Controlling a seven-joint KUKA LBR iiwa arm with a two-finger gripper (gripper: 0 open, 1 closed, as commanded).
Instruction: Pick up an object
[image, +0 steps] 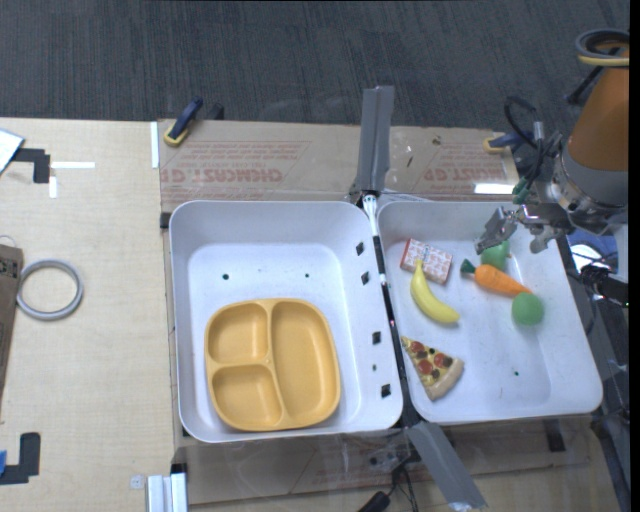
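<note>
- Gripper (503, 232) hangs over the far part of the right bin (560, 395), on the end of the grey arm with its orange band (603, 125) reaching in from the right.
- Its two fingers stand slightly apart with nothing visible between them; I read it as open and not gripping anything.
- Just below and beside the fingertips lies a toy carrot (497, 279), orange with a green top end pointing left; whether the fingers touch it cannot be told.
- Right of the carrot's tip sits a small green ball-shaped toy (528, 309), close to it.
- Left of the carrot, a small pink-and-white patterned packet (426, 259) lies near the bin's far left corner.
- Below the packet, a yellow toy banana (433, 298) lies at a slant.
- Nearer the front edge, a toy pizza slice (434, 366) lies by the bin's left wall.
- Left bin (200, 240) holds a yellow three-compartment plate (271, 362) in its near half.
- On the bench to the far left lies a grey roll of tape (46, 289), well apart from both bins.
</note>
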